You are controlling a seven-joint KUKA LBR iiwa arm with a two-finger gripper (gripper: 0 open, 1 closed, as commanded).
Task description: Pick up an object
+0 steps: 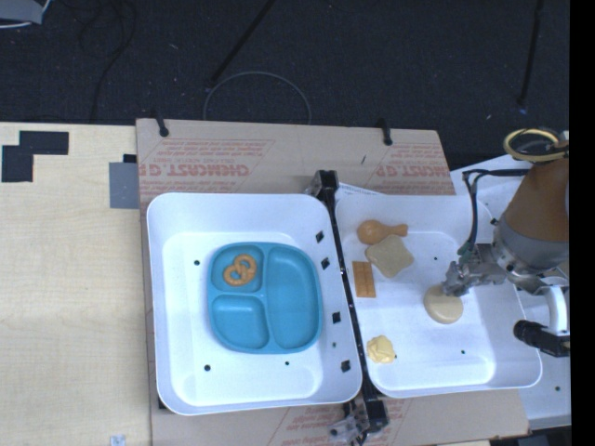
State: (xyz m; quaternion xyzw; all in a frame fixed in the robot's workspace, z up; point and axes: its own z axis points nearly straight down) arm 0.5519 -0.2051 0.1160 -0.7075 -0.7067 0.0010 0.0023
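Observation:
In the right bin lie several food pieces: an orange drumstick, a tan bread slice, a brown wafer, a round beige bun and a yellow lump. My gripper reaches in from the right and hangs low over the bin. Its tip sits just at the upper edge of the beige bun, touching or nearly touching it. Nothing can be seen held in it.
The left bin holds a blue divided tray with a pretzel in its upper-left compartment. A black divider runs between the bins. Cardboard lies under both.

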